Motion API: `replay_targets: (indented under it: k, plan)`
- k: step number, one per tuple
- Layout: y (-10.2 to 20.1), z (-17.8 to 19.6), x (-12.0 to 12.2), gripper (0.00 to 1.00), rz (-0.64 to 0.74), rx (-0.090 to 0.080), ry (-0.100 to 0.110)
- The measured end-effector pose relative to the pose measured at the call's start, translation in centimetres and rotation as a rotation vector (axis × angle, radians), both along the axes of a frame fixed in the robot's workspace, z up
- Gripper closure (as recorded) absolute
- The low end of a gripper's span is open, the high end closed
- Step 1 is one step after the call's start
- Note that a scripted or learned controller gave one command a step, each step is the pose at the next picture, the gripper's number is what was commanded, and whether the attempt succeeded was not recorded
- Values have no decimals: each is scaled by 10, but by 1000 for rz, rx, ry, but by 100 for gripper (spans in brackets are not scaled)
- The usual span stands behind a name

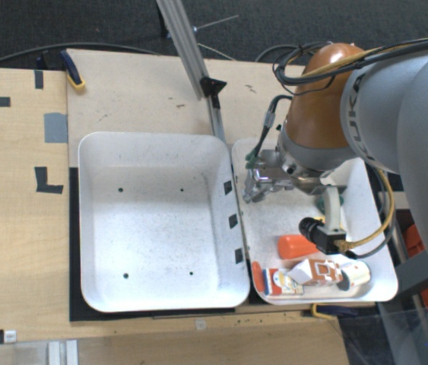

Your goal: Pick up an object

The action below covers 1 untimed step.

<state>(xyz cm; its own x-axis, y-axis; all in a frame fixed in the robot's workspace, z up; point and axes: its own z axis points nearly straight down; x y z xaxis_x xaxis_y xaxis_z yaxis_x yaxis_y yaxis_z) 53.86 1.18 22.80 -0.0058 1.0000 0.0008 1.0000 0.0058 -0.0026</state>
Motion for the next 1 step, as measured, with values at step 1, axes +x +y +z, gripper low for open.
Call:
replay_targets:
  k: [1]
  plan:
    - [52,8,4,100,1,1,-1]
